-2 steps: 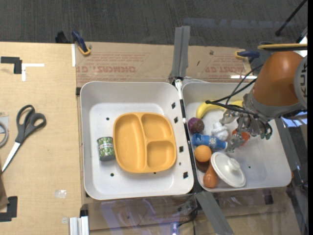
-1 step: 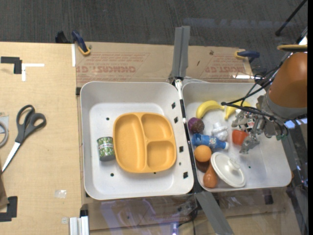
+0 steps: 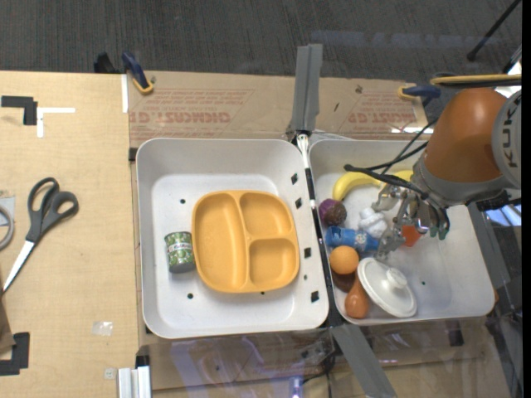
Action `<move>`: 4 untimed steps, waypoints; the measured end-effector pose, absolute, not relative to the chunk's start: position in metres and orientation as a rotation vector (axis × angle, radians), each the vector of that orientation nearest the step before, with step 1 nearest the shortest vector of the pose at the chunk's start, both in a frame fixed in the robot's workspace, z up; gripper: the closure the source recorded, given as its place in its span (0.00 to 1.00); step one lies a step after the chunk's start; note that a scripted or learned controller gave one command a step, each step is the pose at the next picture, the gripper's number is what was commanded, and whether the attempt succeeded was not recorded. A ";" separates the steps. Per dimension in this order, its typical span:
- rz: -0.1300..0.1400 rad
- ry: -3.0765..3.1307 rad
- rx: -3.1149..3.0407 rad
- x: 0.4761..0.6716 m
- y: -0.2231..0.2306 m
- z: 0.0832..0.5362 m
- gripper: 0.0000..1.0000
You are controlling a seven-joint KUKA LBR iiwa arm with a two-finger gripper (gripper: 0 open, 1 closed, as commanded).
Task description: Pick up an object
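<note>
The tool (image 3: 397,237) hangs low over the right bin (image 3: 465,301), its metal fingers lost in a tangle of cables and clutter, so I cannot tell how far apart they stand or whether anything sits between them.

At the far left of the desk (image 3: 75,288) lie black-handled scissors (image 3: 37,214), well apart from both bins. The left bin (image 3: 158,305) carries a small green can (image 3: 178,251) lying just beside an orange divided plate (image 3: 246,240) with three compartments (one long, two smaller).

The right bin holds the candidates for picking, crowded toward its left side. A dark purple round fruit (image 3: 333,212) sits near the dividing wall, with a yellow banana (image 3: 358,183) curving behind it. Below the purple fruit lies a blue item (image 3: 342,238), then an orange ball-like fruit (image 3: 343,259), and lower still a brownish-orange pear-shaped piece (image 3: 356,303). A white crumpled thing (image 3: 371,220) rests just left of the tool, and a white round lid-like dish (image 3: 387,287) lies just below it. A small red-orange bit (image 3: 408,235) shows beside the tool's right side.

The arm (image 3: 469,143) enters from the right, its orange band bulging above the wrist, the wrist angled down and leftward into the bin.
</note>
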State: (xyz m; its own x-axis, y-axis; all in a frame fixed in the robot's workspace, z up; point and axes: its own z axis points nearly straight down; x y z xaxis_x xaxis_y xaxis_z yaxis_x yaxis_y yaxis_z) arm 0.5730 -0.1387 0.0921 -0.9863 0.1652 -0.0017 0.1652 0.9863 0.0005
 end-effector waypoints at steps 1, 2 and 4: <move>-0.004 3.131 0.142 0.542 -0.166 0.094 0.00; -0.002 3.106 0.395 0.525 -0.168 0.095 0.00; 0.000 2.997 0.926 0.629 -0.106 0.094 0.00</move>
